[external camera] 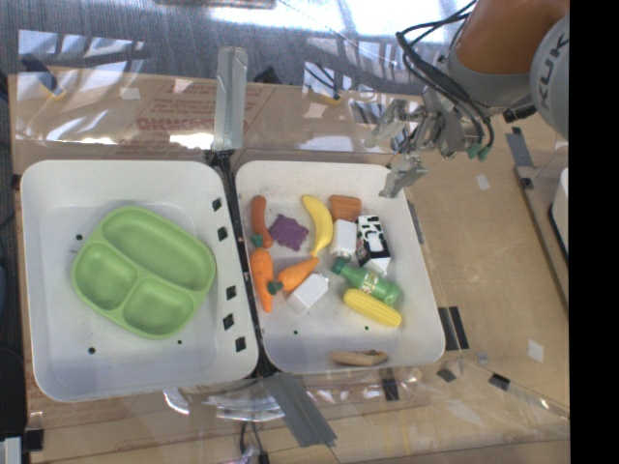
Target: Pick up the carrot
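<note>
The gripper point(404, 170) hangs open and empty over the right bin's point(426, 298) far rim while the carrot point(262, 278), probably light, stiff, slick plastic, lies along that bin's left wall, best pinched across its thicker upper half.
</note>
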Action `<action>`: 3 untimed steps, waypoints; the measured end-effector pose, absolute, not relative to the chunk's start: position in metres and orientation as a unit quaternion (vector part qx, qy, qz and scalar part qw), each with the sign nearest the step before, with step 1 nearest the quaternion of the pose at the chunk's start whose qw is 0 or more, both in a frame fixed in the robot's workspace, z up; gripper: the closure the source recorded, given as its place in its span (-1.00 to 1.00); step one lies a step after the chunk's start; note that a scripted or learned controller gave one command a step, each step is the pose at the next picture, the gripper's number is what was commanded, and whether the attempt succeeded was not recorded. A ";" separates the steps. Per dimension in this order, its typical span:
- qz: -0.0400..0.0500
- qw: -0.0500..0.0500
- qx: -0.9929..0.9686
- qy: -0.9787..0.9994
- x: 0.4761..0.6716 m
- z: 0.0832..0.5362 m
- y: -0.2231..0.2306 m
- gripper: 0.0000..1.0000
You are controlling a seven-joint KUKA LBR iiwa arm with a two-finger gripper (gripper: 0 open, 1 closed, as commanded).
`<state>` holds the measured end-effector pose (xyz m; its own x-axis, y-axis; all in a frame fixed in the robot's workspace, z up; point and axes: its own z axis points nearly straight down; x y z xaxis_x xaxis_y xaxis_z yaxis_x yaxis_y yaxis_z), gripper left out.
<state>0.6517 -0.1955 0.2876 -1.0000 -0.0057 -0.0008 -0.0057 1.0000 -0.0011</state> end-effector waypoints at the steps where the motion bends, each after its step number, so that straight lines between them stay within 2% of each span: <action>1: 0.001 -0.003 0.070 0.998 0.598 0.163 -0.148 -1.00; 2: -0.001 0.012 0.114 0.993 0.537 0.111 -0.138 -1.00; 3: -0.002 0.013 0.143 0.990 0.551 0.106 -0.108 -1.00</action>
<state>0.5509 -0.1078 0.1063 -0.9590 0.2823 -0.0258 0.2824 0.9593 -0.0011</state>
